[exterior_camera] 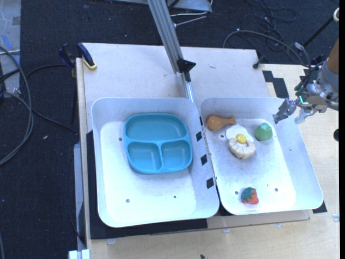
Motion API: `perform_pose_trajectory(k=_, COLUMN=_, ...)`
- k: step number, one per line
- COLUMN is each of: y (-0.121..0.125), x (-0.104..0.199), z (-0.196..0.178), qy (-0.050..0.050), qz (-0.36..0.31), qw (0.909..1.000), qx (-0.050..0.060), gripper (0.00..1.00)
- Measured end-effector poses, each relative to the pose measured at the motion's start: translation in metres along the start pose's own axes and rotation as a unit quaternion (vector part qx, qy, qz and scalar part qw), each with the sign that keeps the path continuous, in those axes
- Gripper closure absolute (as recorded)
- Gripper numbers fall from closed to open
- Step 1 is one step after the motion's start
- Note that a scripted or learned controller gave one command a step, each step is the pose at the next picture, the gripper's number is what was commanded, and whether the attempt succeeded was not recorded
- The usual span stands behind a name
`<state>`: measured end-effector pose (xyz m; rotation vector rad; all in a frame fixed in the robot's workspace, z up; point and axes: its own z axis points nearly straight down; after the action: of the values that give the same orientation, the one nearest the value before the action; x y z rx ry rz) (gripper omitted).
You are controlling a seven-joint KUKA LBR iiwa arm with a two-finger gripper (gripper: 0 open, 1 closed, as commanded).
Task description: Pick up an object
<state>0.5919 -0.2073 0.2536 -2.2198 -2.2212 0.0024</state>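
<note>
Nothing is picked up yet, as far as this view shows: every object lies loose in its bin, so the whole grasp is left to do.

The table point(135, 69) carries two shallow white bins side by side. The left bin point(108, 198) holds a blue divided tray point(159, 143), the largest item, lying flat near the bin's middle. The right bin point(291, 182) holds the small pickable things: a fried-egg toy point(240, 144) near the centre, a brown drumstick point(218, 122) just beside it toward the far wall, a green ball point(263, 131) near the egg on the arm's side, and a red strawberry-like piece point(249, 196) well apart by the near rim.

The gripper point(291, 110) hangs over the far right rim of the right bin, nearest the green ball but apart from it. The jaws look spread, with nothing between them.

Any of the four small pieces seems reachable. The egg, drumstick and ball cluster closely, so a descent on one could nudge its neighbours; the strawberry piece lies clear. The slanted metal pole point(167, 28) crosses behind the bins, away from the arm's side.
</note>
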Motion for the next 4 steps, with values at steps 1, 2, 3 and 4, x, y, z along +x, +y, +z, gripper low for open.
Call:
perform_pose_trajectory(k=1, y=0.001, x=0.000, z=-0.001, qy=0.000, qz=0.000, qw=1.0000, qx=-0.001, gripper=0.00)
perform_pose_trajectory(k=2, y=0.002, x=0.006, z=0.043, qy=0.000, qz=0.000, qw=1.0000, qx=0.001, gripper=0.00)
perform_pose_trajectory(k=3, y=-0.002, x=-0.003, z=0.093, qy=0.000, qz=0.001, qw=1.0000, qx=0.001, gripper=0.00)
perform_pose_trajectory(k=4, y=0.006, x=-0.003, z=0.153, qy=0.000, qz=0.001, qw=1.0000, qx=-0.002, gripper=0.00)
